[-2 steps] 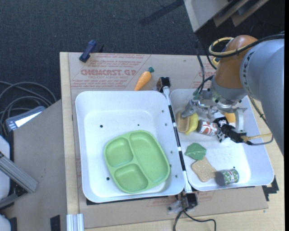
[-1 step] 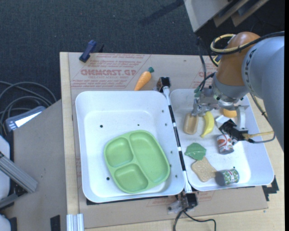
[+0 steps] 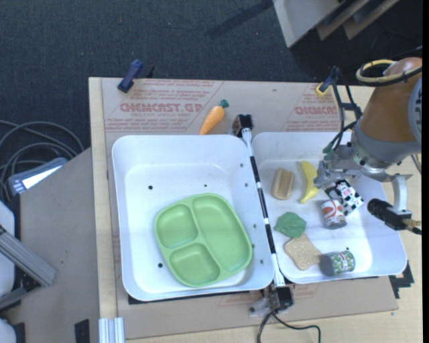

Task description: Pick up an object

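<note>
The tool (image 3: 333, 179) hangs over the small red-and-white can (image 3: 333, 214); its state I cannot tell. The can looks light, rigid and slippery, best gripped across its round sides.

Dark grey carpet (image 3: 167, 33) covers the floor around the bench (image 3: 100, 201), whose top is a brown board printed with red lettering. Loose cables (image 3: 27, 144) coil at left; pale furniture (image 3: 322, 17) stands at top right.

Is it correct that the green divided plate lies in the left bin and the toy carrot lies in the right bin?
Not quite. In the camera view the toy carrot lies outside both bins, on the board behind the left bin. The green divided plate does lie in the left bin.
</note>
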`<state>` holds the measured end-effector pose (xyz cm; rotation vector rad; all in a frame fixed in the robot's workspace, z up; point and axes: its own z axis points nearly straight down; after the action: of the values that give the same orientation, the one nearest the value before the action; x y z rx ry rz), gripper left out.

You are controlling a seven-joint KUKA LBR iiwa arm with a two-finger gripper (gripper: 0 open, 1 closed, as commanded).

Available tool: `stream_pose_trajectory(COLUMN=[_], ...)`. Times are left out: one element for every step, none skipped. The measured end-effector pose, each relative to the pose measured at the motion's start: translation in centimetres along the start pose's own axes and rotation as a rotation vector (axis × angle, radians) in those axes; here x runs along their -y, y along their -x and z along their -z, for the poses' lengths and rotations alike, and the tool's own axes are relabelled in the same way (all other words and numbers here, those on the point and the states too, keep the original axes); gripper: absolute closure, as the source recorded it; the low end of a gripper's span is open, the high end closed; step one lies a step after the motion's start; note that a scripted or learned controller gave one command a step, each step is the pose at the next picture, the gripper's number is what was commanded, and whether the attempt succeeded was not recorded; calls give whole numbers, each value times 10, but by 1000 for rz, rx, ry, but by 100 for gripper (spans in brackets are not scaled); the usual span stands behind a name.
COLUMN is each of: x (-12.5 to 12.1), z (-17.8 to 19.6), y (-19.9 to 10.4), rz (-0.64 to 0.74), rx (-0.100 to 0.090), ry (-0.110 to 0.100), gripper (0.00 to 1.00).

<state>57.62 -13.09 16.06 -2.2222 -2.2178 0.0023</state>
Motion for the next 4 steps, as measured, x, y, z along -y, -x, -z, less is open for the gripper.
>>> stream_pose_trajectory(x=[0,-8,-9,36], z=[0,-61,-51,16], y=[-1,9,9,80], rz=[1,1,0,1], rx=[-1,1,3,3], ry=[0,5,7,5], gripper=[0,0,100,100])
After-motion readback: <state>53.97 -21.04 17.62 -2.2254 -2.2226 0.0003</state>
